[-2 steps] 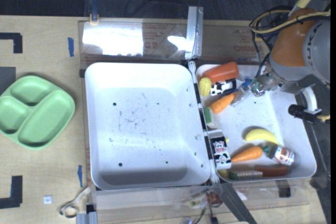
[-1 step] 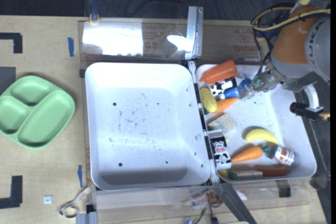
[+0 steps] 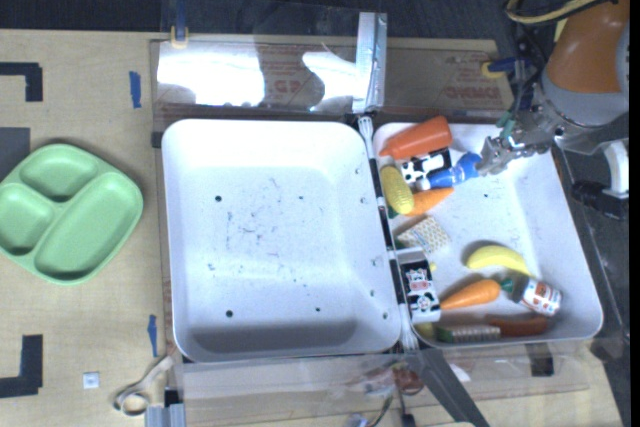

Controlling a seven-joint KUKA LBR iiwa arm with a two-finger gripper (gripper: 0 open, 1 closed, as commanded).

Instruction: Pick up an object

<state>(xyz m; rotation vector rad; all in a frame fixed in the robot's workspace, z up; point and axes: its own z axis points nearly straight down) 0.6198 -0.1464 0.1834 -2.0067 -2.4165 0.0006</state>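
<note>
Overhead, end effector [image 3: 497,153] beside blue bottle [image 3: 452,173]

Grey arm [image 3: 590,100], orange band, yellow and black cables looped above.

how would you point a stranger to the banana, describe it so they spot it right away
Start at the right-hand white bin, the one crowded with toy food. Look at its lower half: the banana lies just above an orange carrot. It is the curved, plain yellow piece, unlike the orange carrot and the label-wrapped small bottle beside it.
</note>
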